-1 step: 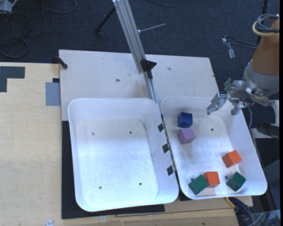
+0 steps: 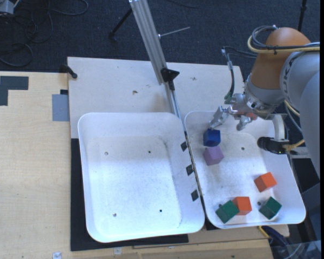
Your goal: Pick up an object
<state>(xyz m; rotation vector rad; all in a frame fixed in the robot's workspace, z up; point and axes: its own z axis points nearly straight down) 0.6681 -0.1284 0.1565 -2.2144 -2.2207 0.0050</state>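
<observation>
In the right bin [image 2: 291,171]:
Blue block [image 2: 211,137]: one, just below the gripper [image 2: 230,118]
Gripper: fingers spread, gripping nothing
Purple block [image 2: 213,155]: one
Orange blocks [image 2: 265,181]: two
Green blocks [image 2: 226,211]: two

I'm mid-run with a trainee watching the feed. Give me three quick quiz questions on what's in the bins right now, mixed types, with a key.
1. True or false: the small blue cube lies in the right-hand shallow white bin.
2. Multiple choice: which block lies right next to the blue cube, just nearer the camera? A) the pale purple cube B) an orange cube C) a dark green block
3. Fill in: the two-finger gripper hovers over the far end of the ____ bin, fingers spread, nothing between them.

Key
1. True.
2. A. The orange cubes and green blocks sit toward the bin's near end.
3. right.
</observation>
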